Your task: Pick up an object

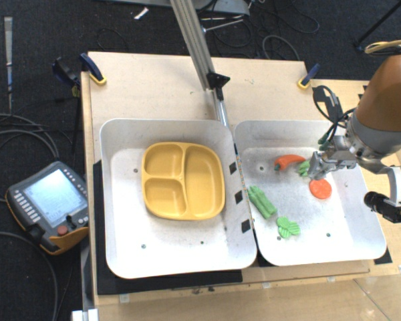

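In the right bin (347,243) lie an orange carrot with a green top (291,161), a round orange-red piece (321,190), a long green vegetable (261,201) and a small green ridged piece (289,228). My gripper (317,169) hangs low over the bin between the carrot's green top and the round orange-red piece, very close to both. The arm comes in from the right above it. Nothing visible sits between the fingers.
The left bin (120,199) holds a yellow tray with three compartments (184,180). A metal pole (195,35) slants from the top down to the divide between the bins. Black clips line that divide. A teach pendant (50,206) lies off the bench at left.
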Available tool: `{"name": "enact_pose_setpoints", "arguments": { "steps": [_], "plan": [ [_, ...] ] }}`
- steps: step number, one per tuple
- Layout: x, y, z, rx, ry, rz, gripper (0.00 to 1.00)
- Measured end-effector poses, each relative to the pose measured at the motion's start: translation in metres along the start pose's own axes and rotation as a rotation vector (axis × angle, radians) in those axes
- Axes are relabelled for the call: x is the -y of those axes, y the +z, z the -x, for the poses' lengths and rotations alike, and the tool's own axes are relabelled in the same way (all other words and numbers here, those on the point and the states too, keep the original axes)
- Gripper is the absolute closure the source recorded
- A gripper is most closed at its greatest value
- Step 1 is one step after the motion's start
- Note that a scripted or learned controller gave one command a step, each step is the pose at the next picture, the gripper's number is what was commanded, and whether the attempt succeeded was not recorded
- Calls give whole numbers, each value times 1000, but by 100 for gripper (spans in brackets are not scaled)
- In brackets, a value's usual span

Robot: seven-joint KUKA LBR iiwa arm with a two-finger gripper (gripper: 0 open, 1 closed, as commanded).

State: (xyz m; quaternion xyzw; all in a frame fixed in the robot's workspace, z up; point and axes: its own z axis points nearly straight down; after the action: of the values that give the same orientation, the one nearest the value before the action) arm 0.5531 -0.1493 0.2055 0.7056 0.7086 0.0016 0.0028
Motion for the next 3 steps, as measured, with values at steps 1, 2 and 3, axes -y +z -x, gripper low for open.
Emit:
{"name": "enact_pose_setpoints", "arguments": {
  "steps": [1,2,3],
  "plan": [
    [-2,-34,0,0,1,-1,100],
    [-23,-30,-55,-3,-4,-4,100],
    [-29,-39,-105,-3,-4,-4,100]
  ]
}}
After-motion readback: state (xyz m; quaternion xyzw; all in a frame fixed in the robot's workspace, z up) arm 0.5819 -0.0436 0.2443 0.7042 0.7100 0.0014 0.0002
